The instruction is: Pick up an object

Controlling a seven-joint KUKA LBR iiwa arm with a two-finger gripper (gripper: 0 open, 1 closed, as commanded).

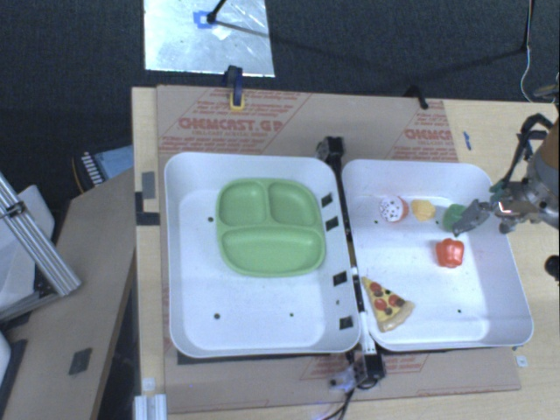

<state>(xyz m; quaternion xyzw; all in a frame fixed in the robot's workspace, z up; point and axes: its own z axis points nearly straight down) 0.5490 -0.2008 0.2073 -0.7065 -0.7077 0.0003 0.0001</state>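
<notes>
We judge this to be the approach step: the gripper (472,217) reaches in from the right edge and sits low over the right bin (490,322), its tip right against a green object (453,216) near the bin's upper right. We cannot tell whether that green object is merely next to the tip or caught by it, and we cannot tell the gripper's state either, since the view is too blurred there to settle it. So we do not count anything as held.

The other candidates for picking lie in the same bin: a red piece (450,253) just below the green one, a yellow piece (423,209) and a white speckled ball (393,208) to its left, and a toy pizza slice (387,304) near the divider at the lower left. The left bin (188,322) carries a green divided plate (269,227).

As we see it, the next move calls for settling squarely over one object, most likely the green one, closing on it and lifting straight up without nudging the red piece close by.

For writing, we read "CHEMCAST GP" in red on the brown board (262,116) under the bins; a second print at the upper right is partly hidden
</notes>
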